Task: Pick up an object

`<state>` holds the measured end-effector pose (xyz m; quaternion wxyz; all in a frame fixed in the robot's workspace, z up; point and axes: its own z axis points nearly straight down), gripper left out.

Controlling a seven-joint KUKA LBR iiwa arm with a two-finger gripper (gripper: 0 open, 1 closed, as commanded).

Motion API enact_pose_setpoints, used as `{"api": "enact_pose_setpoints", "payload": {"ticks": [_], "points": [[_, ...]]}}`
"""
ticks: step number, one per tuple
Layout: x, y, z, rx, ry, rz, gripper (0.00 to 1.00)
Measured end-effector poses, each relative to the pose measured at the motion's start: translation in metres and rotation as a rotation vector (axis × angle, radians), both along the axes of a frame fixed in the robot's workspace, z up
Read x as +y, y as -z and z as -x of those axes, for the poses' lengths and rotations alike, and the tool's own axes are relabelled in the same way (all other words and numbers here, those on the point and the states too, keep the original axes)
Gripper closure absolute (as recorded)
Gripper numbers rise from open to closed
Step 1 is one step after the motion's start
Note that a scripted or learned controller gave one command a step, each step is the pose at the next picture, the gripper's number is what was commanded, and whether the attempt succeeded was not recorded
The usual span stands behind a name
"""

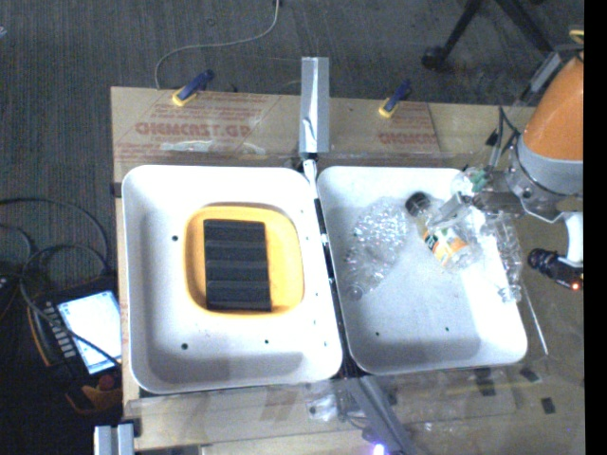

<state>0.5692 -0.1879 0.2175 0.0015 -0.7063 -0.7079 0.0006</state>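
- In the right bin point(427, 339), toward its upper right part, lies a clear plastic bottle point(444, 227) with a dark cap point(416, 202); its body shows an orange and green label, and the cap end points toward the divider between the bins.
- Just left of the bottle, still in the right bin, sits a crumpled piece of clear, bubbly plastic wrap point(373, 245), reaching down toward the bin's middle.
- The left bin point(152, 292) holds a yellow-orange tray point(194, 254) with a black ridged block point(236, 265) lying inside it, well apart from the bottle.
- The arm point(560, 126) comes in at the bottle's right, its orange band and grey wrist showing above the right bin's upper right corner.
- The gripper point(479, 190) hangs at that corner, just beside the bottle's right end; whether it touches the bottle is unclear, and glare and clear plastic hide how the fingers stand, so I cannot tell.
- Both bins rest on a brown board worktop point(237, 126) with red printing; two clamps with yellow and blue handles point(193, 87) grip its far edge, and a metal post point(314, 107) stands above the divider.
- Beyond the worktop is grey carpet point(95, 27) with a thin cable; a tablet-like device point(83, 328) lies on the floor left of the left bin, and office chair legs point(484, 12) show at the top.
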Motion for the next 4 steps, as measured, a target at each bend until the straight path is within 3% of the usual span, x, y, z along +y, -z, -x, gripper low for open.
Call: {"api": "enact_pose_setpoints", "payload": {"ticks": [1,2,3,4], "points": [[-0.036,0.067,-0.052,-0.001,-0.177,0.004,0.0],[-0.032,0.11,-0.073,-0.018,-0.295,0.005,0.0],[-0.032,0.115,-0.084,-0.023,-0.343,0.008,0.0],[-0.033,0.114,-0.08,-0.035,-0.439,0.017,0.0]]}}
